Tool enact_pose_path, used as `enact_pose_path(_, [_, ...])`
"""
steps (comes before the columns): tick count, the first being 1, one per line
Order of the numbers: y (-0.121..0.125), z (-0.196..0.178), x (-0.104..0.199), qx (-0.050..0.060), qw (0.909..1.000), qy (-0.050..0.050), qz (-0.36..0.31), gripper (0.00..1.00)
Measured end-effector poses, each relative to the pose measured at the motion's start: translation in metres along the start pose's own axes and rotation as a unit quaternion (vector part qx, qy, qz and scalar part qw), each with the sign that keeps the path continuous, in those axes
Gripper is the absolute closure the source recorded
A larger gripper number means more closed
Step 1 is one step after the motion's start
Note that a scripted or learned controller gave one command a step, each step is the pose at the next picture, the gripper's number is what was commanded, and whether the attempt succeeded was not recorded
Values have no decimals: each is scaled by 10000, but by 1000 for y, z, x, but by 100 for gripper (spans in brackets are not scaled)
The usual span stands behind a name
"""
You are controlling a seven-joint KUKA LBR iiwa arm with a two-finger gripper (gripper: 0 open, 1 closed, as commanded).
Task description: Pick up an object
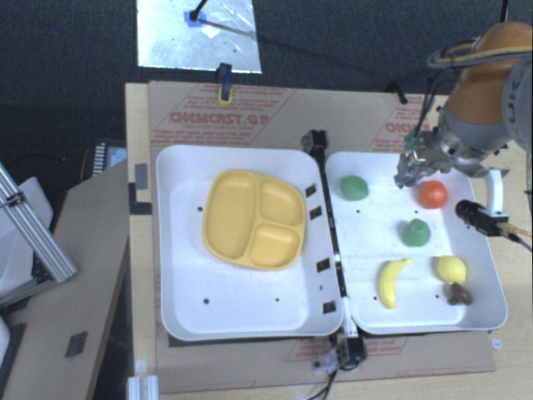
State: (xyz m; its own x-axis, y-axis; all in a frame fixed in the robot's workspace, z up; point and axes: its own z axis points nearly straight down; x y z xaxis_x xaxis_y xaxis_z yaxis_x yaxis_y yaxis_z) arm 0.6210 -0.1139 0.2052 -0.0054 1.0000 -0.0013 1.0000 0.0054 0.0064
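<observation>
Lying beside hand (pixel 407 176): tomato (pixel 432 194)

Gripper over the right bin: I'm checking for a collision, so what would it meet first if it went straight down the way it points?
Probably bare bin floor: the gripper points down between the green ball and the orange-red ball. Depth is unclear, so it might graze the orange-red one.
</observation>
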Motion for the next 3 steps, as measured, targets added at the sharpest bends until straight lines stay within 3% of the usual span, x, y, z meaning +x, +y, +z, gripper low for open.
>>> enact_pose_path(1, [2,-34,0,4,10000,1,-6,100])
enact_pose_path(3, [-28,-32,106,24,10000,21,-26,100])
